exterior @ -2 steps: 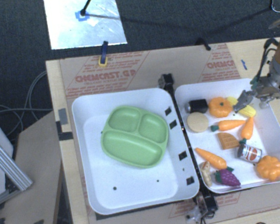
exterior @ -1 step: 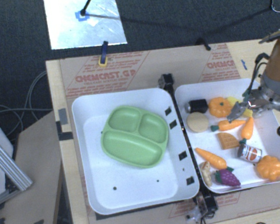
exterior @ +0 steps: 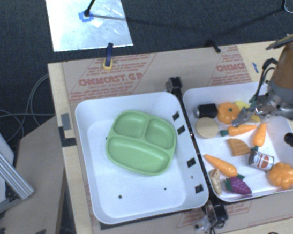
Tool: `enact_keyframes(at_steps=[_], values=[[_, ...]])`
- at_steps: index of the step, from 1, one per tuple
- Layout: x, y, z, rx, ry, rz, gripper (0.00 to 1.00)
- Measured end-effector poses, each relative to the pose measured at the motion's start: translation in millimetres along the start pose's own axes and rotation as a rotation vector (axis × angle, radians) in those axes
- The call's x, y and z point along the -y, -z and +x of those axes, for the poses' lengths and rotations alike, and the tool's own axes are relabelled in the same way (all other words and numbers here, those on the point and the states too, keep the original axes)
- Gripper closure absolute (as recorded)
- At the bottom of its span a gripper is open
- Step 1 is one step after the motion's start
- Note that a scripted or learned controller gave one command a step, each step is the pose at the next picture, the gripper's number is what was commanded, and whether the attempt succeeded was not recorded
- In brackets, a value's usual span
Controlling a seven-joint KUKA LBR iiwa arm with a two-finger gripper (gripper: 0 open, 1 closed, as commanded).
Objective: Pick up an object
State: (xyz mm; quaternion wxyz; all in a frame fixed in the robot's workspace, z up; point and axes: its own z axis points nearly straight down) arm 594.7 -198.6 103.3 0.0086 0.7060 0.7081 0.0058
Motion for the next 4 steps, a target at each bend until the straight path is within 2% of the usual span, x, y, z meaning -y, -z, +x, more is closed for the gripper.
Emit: enact_keyframes(at_steps=[1, 2, 3, 4], values=[[-1.4, 10.3, 0.8, -0.002, 0.001, -0.003, 1.0], [-9.3, 74.4, -2.1, -0.001, 0.002, 0.012, 1.0], [-12.0, 124.7, -2.6, -0.002, 0.003, 0.013, 1.0], [-1.4, 121.1, 59.7, -0.006, 0.006, 0.02, 1.0]])
